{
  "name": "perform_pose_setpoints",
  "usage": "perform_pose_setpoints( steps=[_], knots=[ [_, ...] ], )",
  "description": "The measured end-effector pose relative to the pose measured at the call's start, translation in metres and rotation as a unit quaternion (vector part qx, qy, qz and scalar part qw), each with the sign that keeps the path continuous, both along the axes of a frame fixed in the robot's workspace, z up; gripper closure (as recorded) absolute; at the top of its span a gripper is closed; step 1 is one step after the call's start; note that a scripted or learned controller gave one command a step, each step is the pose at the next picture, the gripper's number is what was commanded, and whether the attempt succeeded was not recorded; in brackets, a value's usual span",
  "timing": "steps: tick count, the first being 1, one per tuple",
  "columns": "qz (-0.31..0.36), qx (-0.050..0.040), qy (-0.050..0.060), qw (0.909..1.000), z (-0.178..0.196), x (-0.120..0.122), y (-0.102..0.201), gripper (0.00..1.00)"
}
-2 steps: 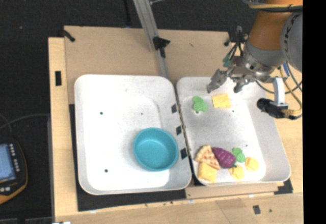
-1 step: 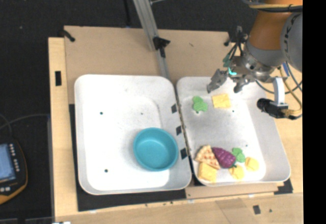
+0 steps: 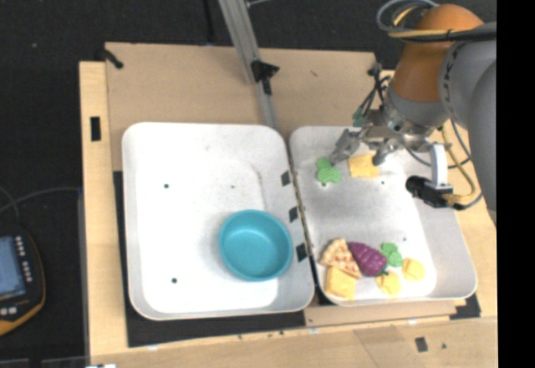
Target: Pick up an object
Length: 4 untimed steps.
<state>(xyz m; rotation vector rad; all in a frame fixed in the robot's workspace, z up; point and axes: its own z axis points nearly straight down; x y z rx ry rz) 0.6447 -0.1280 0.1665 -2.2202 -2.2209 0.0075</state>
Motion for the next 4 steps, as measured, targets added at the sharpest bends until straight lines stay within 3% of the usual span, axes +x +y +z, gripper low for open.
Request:
perform_pose_setpoints(
  steps=[1,2,3,4],
  knots=[
    [-0.001,-0.0001,0.000,1.0000,-0.061,0.005,-0.003,0.00],
    [-0.001,-0.0007,-0.004,1.0000,-0.062,0.007,-0.005,0.00],
    [-0.001,-0.0005,-0.006,1.0000,-0.050,0.008,-0.006,1.00],
    [-0.001,0.0009,-0.006,1.0000,0.004,0.000,-0.010,1.00]
  ],
)
